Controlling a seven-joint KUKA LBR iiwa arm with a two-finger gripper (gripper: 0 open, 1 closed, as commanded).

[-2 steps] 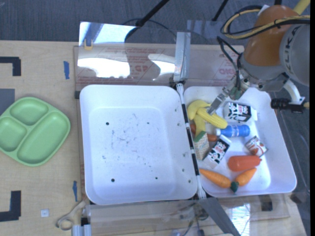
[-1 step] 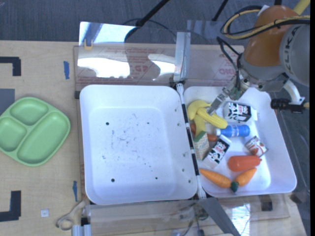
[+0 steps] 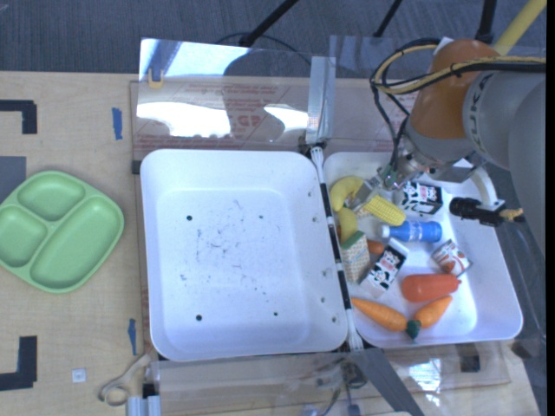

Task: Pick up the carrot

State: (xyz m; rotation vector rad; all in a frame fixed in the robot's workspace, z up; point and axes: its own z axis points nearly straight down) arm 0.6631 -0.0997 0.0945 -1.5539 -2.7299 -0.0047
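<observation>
where carrot (image 3: 379, 313) touches tomato (image 3: 428, 286)

Orange carrot (image 3: 380, 314), yellow corn (image 3: 381, 207), blue bottle (image 3: 414, 231), green plate (image 3: 57, 230).

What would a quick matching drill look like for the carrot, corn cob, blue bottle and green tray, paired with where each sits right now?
Things:
1. carrot
2. corn cob
3. blue bottle
4. green tray

Places:
A. on the bench, left of both bins
B. right bin, near front edge
C. right bin, middle, lying on its side
D. right bin, by the gripper

Pairs: 1-B, 2-D, 3-C, 4-A
</observation>
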